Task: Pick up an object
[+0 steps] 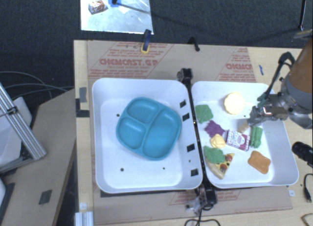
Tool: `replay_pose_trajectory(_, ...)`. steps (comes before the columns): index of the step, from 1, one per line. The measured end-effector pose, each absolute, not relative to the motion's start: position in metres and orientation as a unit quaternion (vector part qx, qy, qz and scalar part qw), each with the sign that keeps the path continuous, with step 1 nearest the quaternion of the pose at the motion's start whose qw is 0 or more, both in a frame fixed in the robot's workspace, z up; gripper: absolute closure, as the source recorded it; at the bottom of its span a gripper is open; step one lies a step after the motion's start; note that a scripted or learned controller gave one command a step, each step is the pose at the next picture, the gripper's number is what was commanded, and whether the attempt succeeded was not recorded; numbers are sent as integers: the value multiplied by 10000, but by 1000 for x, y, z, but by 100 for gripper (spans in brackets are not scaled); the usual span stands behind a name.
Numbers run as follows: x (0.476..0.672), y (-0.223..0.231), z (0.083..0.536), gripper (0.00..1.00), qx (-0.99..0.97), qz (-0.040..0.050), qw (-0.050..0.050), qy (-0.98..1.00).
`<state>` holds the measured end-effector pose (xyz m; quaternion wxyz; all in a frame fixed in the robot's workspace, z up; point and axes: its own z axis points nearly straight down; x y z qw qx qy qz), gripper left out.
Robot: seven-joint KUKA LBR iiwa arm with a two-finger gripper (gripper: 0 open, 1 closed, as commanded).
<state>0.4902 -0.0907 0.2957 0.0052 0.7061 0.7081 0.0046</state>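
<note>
My gripper (255,116) hangs low over the right bin (283,142), near its middle right. Toys lie scattered in that bin. A pale yellow round piece (234,103) sits just left of the gripper and a long green piece (256,136) just below it. A pink and white carton (237,140) lies to the lower left, beside a purple piece (213,128) and a small yellow piece (217,141). A green leafy toy (203,112), a pizza slice (219,164) and an orange-brown bread piece (259,162) lie further off. Nothing is visibly held.
The left bin (107,98) holds a blue divided plate (148,127). A black divider with clips (191,132) runs between the bins. The arm (298,88) enters from the right. A metal frame (19,127) stands at far left.
</note>
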Motion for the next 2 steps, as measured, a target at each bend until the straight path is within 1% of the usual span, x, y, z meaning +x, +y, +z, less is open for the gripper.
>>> replay_pose_trajectory(1,491,-90,287,0,7062,10,12,7080)
replay_pose_trajectory(2,492,-90,298,100,7048,17,22,7094)
